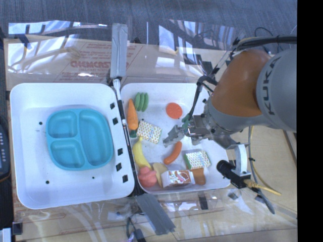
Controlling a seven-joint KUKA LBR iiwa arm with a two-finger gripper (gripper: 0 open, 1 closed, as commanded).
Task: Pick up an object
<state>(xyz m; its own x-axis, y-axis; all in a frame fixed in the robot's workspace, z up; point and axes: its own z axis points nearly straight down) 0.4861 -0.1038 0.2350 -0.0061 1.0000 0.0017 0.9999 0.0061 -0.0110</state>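
The right bin (160, 92) holds several toy foods: an orange carrot (132, 116), a green pod (142, 101), a red-orange disc (174, 110), a dotted cracker (149, 131), an orange-red sausage (172, 153), a yellow banana (140, 154), a pink piece (147, 175), a labelled packet (177, 178) and a green-edged dotted square (197, 160). My gripper (172, 135) hangs low over the middle of this bin, just above the upper end of the sausage and right of the cracker. I see nothing held in it.
A blue three-compartment plate (79, 137) lies in the left bin (25, 185). A grey divider (119, 59) runs between the bins. The arm's orange band (237, 92) and grey body cover the right bin's right side; cables (255, 185) trail at lower right.
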